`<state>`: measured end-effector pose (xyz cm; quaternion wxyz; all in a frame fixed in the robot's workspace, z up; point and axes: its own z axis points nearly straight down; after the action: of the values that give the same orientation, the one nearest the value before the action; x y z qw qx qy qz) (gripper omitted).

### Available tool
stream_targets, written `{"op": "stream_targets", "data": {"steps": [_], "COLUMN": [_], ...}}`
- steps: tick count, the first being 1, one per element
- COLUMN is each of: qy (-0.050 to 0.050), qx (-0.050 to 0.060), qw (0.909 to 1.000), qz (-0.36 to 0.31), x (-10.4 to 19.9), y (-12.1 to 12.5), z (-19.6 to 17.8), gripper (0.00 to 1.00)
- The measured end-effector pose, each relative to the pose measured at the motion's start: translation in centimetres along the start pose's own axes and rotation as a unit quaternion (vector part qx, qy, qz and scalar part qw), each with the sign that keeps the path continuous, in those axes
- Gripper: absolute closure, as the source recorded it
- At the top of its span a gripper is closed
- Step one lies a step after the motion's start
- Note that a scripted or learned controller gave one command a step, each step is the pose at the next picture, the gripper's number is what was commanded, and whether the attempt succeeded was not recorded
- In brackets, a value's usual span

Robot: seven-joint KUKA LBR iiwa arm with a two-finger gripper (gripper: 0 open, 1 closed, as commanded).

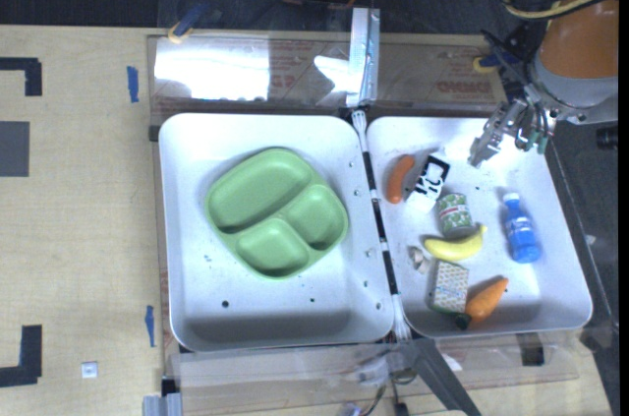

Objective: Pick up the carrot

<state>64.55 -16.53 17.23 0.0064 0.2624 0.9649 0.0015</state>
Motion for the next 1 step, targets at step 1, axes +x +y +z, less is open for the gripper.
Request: {"op": "stream_targets", "data": {"steps": [1], "qy": [0.002], "qx": [0.002], "qw": [0.9961], "qz": [0.088], "x": [-3.01], "y": [-2.75], "z": [-0.93], "gripper": [1.00]}}
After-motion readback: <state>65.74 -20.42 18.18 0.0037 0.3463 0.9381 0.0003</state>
